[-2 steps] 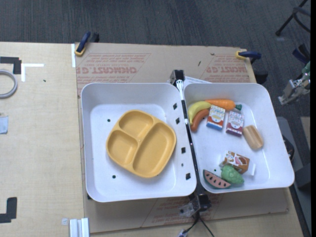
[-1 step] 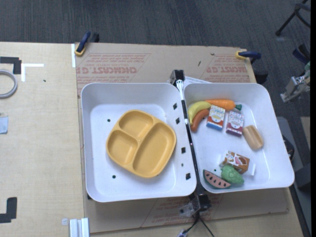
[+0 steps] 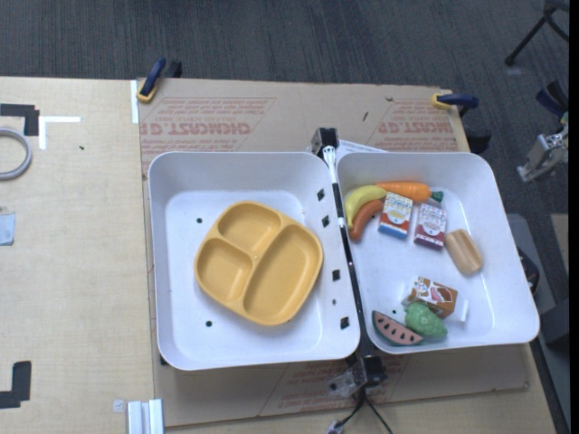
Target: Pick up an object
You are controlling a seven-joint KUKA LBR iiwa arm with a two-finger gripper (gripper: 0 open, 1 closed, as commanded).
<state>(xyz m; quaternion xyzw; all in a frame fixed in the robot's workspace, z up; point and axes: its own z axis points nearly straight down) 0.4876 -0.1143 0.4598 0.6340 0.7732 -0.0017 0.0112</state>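
- The tray (image 3: 260,262) is my landmark. It is yellow, has three wells, and lies in the left bin (image 3: 163,242).
- Right of the tray, in the right bin (image 3: 507,242), lie the candidates: banana (image 3: 358,197), carrot (image 3: 404,189), two cartons (image 3: 395,215), a tan block (image 3: 463,250), and nearer me a melon slice (image 3: 395,331).
- Far right of the tray, beyond the right bin's far corner, is the gripper (image 3: 541,159). I cannot tell whether it is released or clenched, and I see nothing in it.
- I judge the pick not yet begun. The next move calls for a reach over the right bin and a descent on something free-standing (the tan block looks the least crowded).
- Behind the tray, cardboard (image 3: 208,120) covers the bench, held by clamps (image 3: 152,78). Beyond that is dark carpet (image 3: 362,25).
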